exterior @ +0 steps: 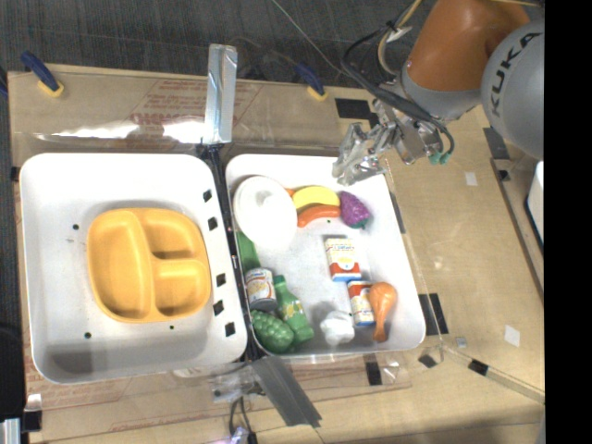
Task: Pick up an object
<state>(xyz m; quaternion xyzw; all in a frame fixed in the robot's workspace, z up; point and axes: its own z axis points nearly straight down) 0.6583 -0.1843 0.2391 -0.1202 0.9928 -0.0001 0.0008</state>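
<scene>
The toys lie in the right bin (407, 276): a white plate (264, 208), banana (314, 196), purple grapes (354, 209), small cartons, a can (260, 289) and green pieces. The jaws (356, 160) hang over that bin's far right corner, above the grapes, holding nothing; open or closed, I cannot tell. A yellow divided tray (148, 264) sits in the left bin (46, 202).

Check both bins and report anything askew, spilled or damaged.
Nothing looks spilled or broken. The right bin holds a loose jumble of toy food: the small cartons and the can lie on their sides at odd angles. The yellow divided tray sits flat in the left bin. The gripper is above the right bin's far edge.
</scene>
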